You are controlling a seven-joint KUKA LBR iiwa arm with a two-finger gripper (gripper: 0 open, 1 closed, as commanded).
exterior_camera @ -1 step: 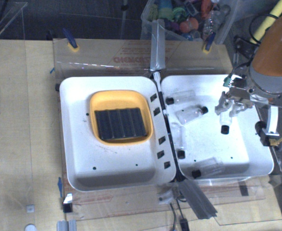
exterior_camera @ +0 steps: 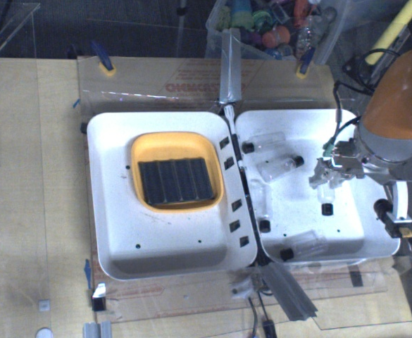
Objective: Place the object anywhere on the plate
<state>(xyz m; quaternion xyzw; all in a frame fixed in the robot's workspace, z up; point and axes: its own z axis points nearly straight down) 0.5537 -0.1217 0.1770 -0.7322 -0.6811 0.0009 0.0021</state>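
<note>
Ribbed black block (exterior_camera: 176,180) is the likeliest object of the task, and you will find it lying flat on the yellow plate (exterior_camera: 144,146) in the left bin (exterior_camera: 114,245), inside the plate's raised rim. Judged from that, the placing looks done.

It reads as stiff and fairly light, probably moulded plastic or rubber, with long grooves running near to far. If you need to lift it again, take it across its short width at the middle, so the grip closes on the flat side edges, not on the ridges. The plate's rim crowds those edges, so expect little room.

Your gripper (exterior_camera: 330,173) hangs over the middle of the right bin (exterior_camera: 353,231), well apart from the plate. You cannot tell whether it is clenched or released, since the wrist and cabling mask its tip. A small dark piece (exterior_camera: 327,208) lies just near of it; whether the two touch is unclear.

Clear plastic pieces (exterior_camera: 279,166) in the right bin almost vanish against the white floor, so their outlines are hard to make out. The arm (exterior_camera: 396,111) is cut off at the right.
</note>
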